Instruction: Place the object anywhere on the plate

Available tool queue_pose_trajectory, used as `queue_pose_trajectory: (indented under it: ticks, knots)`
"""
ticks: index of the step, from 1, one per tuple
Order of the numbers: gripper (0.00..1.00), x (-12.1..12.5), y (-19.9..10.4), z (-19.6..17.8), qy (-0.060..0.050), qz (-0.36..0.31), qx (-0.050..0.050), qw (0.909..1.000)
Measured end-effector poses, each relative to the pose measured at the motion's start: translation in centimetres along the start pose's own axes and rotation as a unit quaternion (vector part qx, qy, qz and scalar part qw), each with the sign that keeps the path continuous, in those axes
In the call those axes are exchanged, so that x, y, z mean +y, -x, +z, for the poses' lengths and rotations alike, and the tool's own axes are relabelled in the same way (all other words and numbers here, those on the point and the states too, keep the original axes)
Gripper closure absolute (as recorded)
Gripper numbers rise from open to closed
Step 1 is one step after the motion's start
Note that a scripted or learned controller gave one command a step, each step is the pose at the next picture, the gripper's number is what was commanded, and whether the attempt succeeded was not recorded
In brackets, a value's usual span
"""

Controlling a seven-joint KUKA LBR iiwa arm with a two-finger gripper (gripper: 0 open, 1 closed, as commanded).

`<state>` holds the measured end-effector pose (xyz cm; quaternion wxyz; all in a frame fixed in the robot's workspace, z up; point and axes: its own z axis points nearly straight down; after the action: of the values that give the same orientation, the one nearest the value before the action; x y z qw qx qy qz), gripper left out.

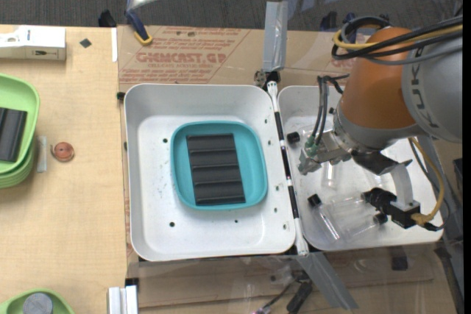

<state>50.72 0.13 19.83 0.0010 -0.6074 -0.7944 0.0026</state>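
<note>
The clear plastic object [346, 215] lies in the right bin [423, 235], near its front wall, below the hand [324, 158]. Hand state: cannot tell. Step in hand, by judgement: pickup. Next move: lift, then carry left to the teal plate [218, 165] in the left bin [147, 180]. The wooden bench [66, 232] surrounds both bins.

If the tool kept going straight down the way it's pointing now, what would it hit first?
Probably the floor of the right bin, or the clear plastic object lying there beside the tool; depth is hard to judge from this slanted view.
</note>
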Motion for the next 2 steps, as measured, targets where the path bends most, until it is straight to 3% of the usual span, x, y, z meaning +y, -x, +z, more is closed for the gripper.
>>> queue_pose_trajectory:
  ticks: [1, 2]
  knots:
    - [0.00, 0.00, 0.01, 0.00, 0.000, 0.000, 0.000, 1.0000]
    - [1.00, 0.00, 0.20, -0.81, -0.001, 0.001, -0.001, 1.0000]
